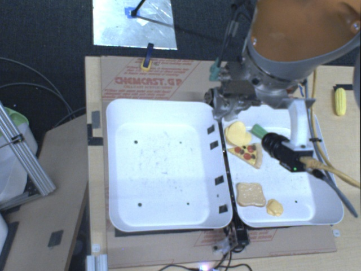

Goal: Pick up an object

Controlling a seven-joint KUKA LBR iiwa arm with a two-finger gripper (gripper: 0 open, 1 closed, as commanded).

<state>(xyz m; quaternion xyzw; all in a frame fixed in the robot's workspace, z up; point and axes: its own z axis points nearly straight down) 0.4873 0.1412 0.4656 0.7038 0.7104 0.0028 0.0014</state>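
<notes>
One pizza slice (248, 153), one toast (250, 195), two yellow lumps (237, 133).

Two bins sit side by side on the desk (67, 151): the left bin (163, 168) at frame centre, the right bin (316, 208) toward the right. In the right bin, a pear (237, 133) lies uppermost, a pizza slice (248, 153) just below it, a toast slice (251, 194) lower, and a small lump (274, 207) beside the toast's right.

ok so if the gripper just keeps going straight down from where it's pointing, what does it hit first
Probably the yellow toy piece at the far end of the right bin, beside the pizza slice. The gripper hangs near it, though height is hard to judge.
</notes>
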